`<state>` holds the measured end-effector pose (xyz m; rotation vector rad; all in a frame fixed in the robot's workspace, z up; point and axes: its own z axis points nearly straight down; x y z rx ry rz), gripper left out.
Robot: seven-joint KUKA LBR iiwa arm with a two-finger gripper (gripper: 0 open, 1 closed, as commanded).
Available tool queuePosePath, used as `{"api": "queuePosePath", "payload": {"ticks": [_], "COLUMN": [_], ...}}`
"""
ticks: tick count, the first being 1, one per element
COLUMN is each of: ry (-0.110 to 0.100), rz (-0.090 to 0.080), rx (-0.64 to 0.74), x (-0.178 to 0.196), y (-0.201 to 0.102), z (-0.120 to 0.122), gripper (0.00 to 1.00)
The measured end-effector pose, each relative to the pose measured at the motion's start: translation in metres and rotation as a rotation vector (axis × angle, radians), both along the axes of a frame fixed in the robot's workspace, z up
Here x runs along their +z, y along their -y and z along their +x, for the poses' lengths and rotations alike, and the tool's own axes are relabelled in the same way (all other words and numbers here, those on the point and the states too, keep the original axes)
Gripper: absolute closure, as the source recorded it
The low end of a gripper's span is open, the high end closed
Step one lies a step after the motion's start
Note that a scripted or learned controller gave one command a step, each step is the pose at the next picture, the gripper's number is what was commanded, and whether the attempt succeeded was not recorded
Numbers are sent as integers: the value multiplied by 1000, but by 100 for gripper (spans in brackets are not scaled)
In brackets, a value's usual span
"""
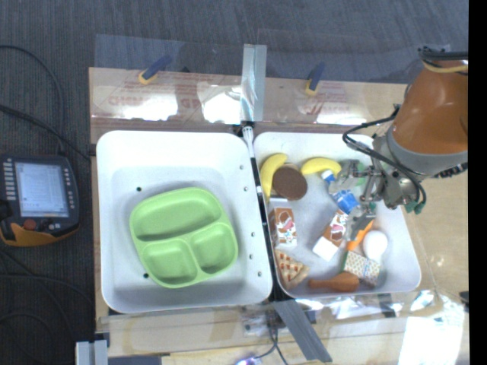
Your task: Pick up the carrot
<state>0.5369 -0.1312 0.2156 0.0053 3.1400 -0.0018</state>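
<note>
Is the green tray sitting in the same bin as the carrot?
No, the green tray lies in the left bin, while the carrot lies in the right bin among the other food.

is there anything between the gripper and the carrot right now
Nothing visible does. The gripper hangs in the right bin, right above the carrot, which lies slanted beside the white egg and a small carton. Those two crowd its sides, but its top looks uncovered.
</note>
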Motion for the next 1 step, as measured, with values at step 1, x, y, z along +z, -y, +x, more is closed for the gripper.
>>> {"api": "queuePosePath", "payload": {"ticks": [1], "ry": [23], "rz": [-7], "rx": [105], "x": [-91], "y": [62], "z": [-18], "gripper": [0]}}
